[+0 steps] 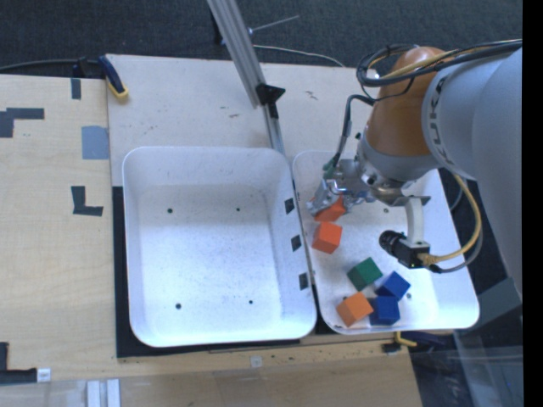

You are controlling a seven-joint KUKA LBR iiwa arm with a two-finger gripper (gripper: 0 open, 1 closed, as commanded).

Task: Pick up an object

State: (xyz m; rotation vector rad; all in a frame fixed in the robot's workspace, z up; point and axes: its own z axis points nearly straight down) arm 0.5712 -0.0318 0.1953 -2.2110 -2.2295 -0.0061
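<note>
There are two shallow white plastic bins: the left bin (212, 244) and the right bin (450, 303). All the small blocks lie in the right bin. Three are orange: one (331, 211) by the gripper, one (327, 237) just below it, and one (355, 309) near the front edge. One is green (366, 272). Two are blue (395, 285) (384, 310). That makes six blocks.

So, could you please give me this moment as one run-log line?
arm: over right bin | gripper: on an orange block, grip unclear | loose: orange block, green block, blue blocks
</note>
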